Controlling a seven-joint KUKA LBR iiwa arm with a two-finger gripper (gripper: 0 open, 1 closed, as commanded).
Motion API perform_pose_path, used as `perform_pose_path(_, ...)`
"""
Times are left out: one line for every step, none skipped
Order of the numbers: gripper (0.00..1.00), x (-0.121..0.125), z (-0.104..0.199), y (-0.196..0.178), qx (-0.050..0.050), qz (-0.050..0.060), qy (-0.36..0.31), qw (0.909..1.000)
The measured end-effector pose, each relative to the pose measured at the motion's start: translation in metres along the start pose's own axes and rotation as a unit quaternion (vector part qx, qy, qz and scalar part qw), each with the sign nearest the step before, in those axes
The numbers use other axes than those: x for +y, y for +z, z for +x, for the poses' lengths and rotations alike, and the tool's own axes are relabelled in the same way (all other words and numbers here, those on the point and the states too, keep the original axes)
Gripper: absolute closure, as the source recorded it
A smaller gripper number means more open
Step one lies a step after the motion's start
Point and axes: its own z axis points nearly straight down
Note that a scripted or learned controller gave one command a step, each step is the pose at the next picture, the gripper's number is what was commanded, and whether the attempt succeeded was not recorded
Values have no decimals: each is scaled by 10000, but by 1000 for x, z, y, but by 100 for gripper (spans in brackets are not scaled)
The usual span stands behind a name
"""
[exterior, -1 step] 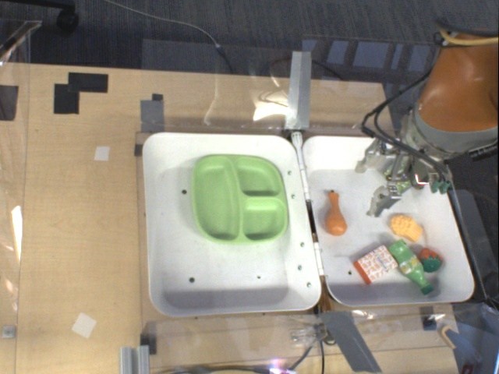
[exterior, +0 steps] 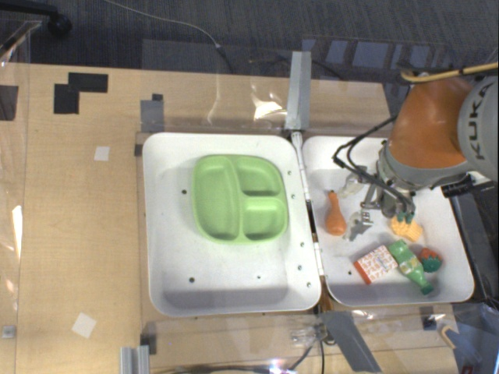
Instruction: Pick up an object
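The right bin [exterior: 452,209] holds several small objects. An orange drumstick-shaped toy [exterior: 334,215] lies near the bin's left wall, and a yellow lumpy piece [exterior: 407,228] lies right of centre. Toward the front are a red-and-white box [exterior: 375,263], a green bottle [exterior: 410,266] and a small red-and-green fruit [exterior: 430,260]. My gripper [exterior: 383,213] hangs low over the middle of this bin, between the orange toy and the yellow piece. It is open and nothing sits between its fingers. The arm's orange band [exterior: 427,127] hides the bin's back right part.
The left bin [exterior: 168,279] bears a green divided plate [exterior: 238,198] in its middle. A grey metal divider [exterior: 299,92] runs back from where the two bins meet. Black cables [exterior: 355,150] loop beside the wrist. The wooden bench [exterior: 70,232] stretches to the left.
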Motion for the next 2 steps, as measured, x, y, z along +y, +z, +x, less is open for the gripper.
perform_pose_path(0, -14, -24, 48, -48, -4, 2423, 9702)
perform_pose_path(100, -12, -27, 34, -106, -11, 2374, 9713)
